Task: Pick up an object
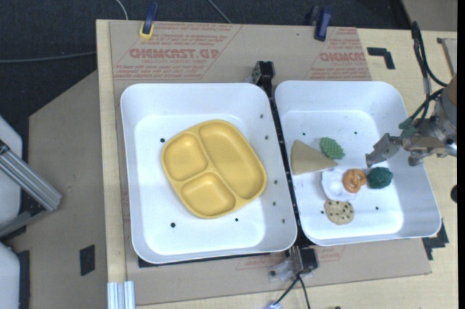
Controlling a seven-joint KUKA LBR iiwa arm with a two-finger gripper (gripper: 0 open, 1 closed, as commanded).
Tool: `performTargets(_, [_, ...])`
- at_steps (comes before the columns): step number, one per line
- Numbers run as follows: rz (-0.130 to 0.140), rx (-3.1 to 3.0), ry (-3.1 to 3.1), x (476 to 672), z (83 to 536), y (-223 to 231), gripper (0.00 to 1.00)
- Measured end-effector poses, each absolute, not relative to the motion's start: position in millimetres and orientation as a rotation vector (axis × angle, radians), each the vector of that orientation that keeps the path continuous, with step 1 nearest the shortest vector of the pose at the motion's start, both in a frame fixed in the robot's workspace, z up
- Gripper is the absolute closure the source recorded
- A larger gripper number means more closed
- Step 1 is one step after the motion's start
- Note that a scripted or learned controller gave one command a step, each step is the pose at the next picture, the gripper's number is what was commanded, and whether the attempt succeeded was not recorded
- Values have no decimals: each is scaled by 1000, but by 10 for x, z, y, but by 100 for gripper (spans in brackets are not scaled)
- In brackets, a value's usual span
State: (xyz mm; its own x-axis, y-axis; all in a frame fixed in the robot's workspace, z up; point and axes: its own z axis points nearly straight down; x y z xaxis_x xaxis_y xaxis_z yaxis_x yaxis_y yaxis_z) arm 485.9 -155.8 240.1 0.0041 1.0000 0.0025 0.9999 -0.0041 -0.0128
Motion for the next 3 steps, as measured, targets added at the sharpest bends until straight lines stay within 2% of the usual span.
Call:
performTargets(1, [0,-2222,-2222,4885,2465,-1553,0])
performTargets(3, [5,-2217,-2215,4815,1210,-1615,0])
